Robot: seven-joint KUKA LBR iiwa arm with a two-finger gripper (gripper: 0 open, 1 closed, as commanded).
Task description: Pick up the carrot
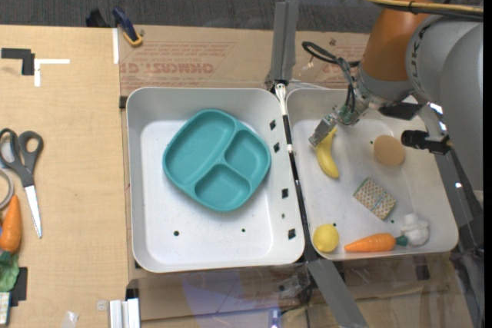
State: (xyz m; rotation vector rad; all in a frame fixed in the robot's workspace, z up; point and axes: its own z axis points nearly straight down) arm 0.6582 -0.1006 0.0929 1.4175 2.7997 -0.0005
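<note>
- The gripper point(329, 128) was seen at the top end of the banana point(328, 156) in the right bin point(442, 188); whether its fingers were apart or together could not be told; a touch on the banana could not be confirmed.
- The banana was curved, yellow and smooth; a round tan ball point(389, 151) lay to its right; a patterned, box-shaped block point(375, 198) lay tilted below the ball.
- The carrot point(370, 243) was seen lying flat near the right bin's front wall, well apart from the gripper; it was orange and tapered, its tip pointed at a yellow lemon point(325, 237), its green-white end at a white clump point(415, 230).
- A teal, three-compartment plate point(217, 159) was seen in the left bin point(146, 188).
</note>
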